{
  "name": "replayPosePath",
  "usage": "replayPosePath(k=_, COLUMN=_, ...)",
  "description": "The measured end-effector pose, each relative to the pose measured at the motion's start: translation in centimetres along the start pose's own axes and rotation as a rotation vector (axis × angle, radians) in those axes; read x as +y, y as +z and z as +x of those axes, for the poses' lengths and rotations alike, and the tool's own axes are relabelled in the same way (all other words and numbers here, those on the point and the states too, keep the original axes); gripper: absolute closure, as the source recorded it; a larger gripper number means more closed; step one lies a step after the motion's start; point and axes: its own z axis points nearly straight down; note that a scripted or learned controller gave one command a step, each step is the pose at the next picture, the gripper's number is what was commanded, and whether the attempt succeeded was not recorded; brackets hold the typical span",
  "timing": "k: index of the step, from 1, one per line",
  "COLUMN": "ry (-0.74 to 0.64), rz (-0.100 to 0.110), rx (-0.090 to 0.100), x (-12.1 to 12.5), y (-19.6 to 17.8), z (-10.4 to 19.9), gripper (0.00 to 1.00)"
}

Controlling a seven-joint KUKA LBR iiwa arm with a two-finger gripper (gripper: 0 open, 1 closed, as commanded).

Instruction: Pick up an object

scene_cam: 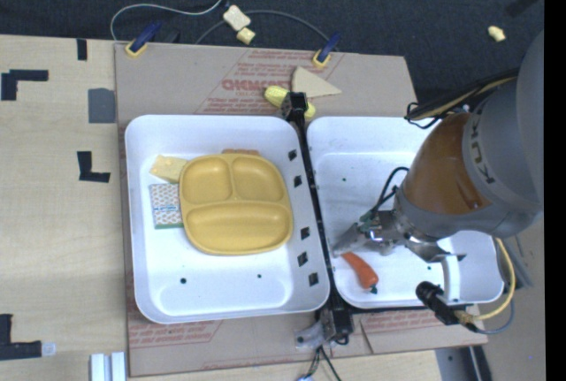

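A small orange carrot-shaped object lies near the front wall of the right bin. My gripper hangs low in that bin, just above and behind the carrot, with the grey arm and its orange band rising to the right. The metal fingers sit close over the bin floor and nothing shows between them. The carrot lies free of the gripper.
The left bin holds a yellow divided plate, a yellow sponge-like piece and a small patterned card. Black clips line the divider between the bins. Cables and clamps lie on the cardboard behind.
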Motion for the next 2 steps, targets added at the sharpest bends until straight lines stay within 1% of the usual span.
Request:
replayPosePath(k=1, ry=-0.002, rz=-0.004, rx=0.000, x=0.3, y=-1.2, z=0.0, gripper=1.00)
replayPosePath(k=2, ry=-0.010, rz=-0.018, rx=-0.001, x=4.8, y=-10.0, z=5.7, gripper=1.00)
